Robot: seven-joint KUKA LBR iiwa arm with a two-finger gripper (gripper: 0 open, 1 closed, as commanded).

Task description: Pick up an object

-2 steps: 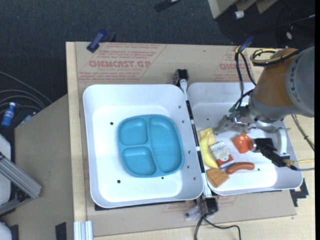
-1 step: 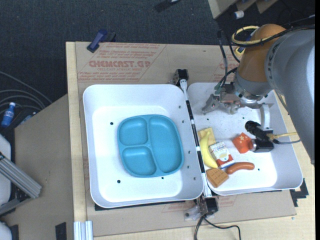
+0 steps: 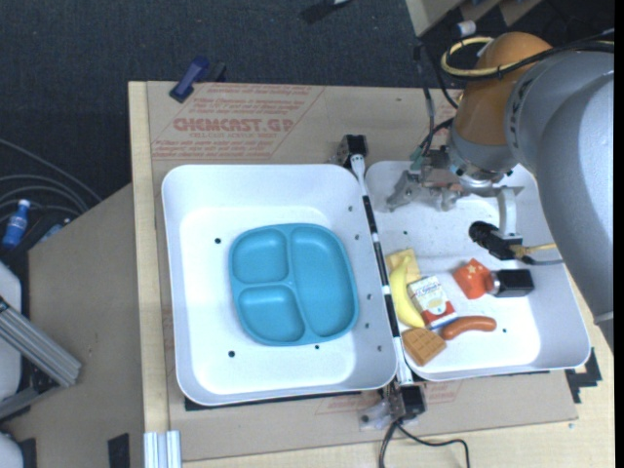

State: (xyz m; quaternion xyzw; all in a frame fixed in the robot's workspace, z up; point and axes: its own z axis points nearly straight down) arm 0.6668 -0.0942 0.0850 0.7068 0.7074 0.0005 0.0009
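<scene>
Behind the bins, the worktop (image 3: pixel 244 115) bears red print reading "CHEMCAST G.P"; the smaller lines around it are illegible. Over the far end of the right bin (image 3: pixel 556 339) the grey arm (image 3: pixel 565 135) bends down from the right. Its gripper (image 3: pixel 421 191) is low above bare floor, fingers splayed and grasping nothing. Objects lie near the bin's left wall: a yellow banana (image 3: pixel 402 291), a small red-and-white carton (image 3: pixel 432 295) with an unreadable label, a red sausage (image 3: pixel 470 327) and a tan cracker (image 3: pixel 423 345). A blue divided plate (image 3: pixel 292 283) occupies the left bin (image 3: pixel 185 261).
</scene>
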